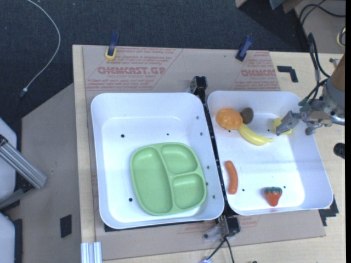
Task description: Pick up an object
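At the right bin's edge, the gripper blurs; finger state unclear.

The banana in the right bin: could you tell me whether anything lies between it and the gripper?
Nothing visible does. The gripper hovers at the right bin's far right side, and bare white floor runs from it to the banana's near tip. The orange and a dark round object lie beyond the banana.

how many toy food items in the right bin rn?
4, maybe 5. Orange at top left, dark round piece beside it, banana just below, hot dog at left edge, strawberry near the front. Gripper may hide something.
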Controlling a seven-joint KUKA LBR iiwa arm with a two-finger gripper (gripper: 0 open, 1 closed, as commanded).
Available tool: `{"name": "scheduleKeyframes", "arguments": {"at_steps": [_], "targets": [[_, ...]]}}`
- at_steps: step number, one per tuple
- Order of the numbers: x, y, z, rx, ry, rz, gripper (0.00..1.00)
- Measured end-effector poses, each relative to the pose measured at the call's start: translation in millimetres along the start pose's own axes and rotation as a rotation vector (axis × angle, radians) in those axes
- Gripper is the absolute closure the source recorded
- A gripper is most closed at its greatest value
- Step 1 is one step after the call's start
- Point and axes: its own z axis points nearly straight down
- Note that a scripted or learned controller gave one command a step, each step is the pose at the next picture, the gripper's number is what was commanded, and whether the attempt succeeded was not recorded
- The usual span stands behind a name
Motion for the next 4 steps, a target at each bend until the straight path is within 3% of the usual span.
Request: {"name": "scheduleKeyframes", "arguments": {"at_steps": [1, 3, 4], "targets": [[0, 3, -8, -0.014, -0.004, -0.004, 0.00], [-2, -2, 102, -0.008, -0.001, -0.003, 0.00], [-3, -1, 88, -0.015, -0.004, -0.004, 1.00]]}}
